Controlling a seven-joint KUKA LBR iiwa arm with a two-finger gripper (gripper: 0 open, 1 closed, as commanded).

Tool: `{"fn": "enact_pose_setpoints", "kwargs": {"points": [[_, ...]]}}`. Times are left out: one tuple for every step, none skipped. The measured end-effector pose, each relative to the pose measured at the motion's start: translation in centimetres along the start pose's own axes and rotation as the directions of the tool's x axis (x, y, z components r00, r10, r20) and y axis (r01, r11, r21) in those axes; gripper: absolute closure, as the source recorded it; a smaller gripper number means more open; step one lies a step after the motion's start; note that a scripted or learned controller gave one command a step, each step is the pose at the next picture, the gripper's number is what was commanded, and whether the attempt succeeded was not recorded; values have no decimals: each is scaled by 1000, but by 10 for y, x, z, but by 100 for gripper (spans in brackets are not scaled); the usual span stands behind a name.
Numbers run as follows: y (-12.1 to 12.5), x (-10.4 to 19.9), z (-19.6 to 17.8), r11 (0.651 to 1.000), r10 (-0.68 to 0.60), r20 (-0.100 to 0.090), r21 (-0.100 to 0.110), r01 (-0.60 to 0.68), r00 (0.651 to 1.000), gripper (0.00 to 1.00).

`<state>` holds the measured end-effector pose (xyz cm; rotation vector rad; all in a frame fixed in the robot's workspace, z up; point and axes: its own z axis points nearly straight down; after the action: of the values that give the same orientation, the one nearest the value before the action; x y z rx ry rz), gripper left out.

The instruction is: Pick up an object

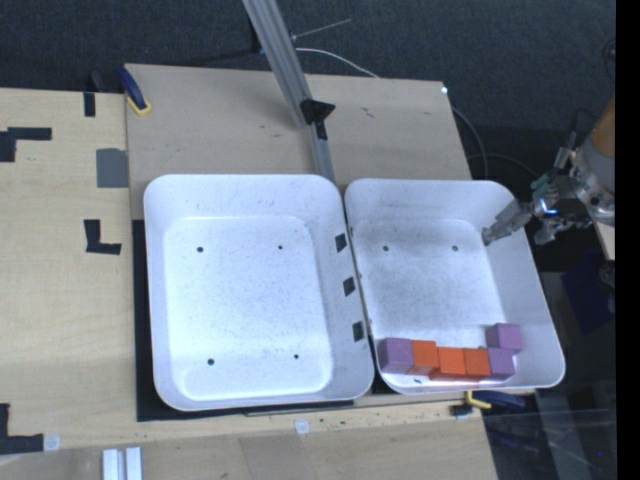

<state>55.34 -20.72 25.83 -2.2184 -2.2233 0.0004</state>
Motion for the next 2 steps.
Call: {"fn": "enact_pose_setpoints", "kwargs": {"points": [[-21,44,-31,1000,-3,-1,-3,3,1000,0],[-46,102,-49,1000,-5,-2,0,5,1000,0]]}}
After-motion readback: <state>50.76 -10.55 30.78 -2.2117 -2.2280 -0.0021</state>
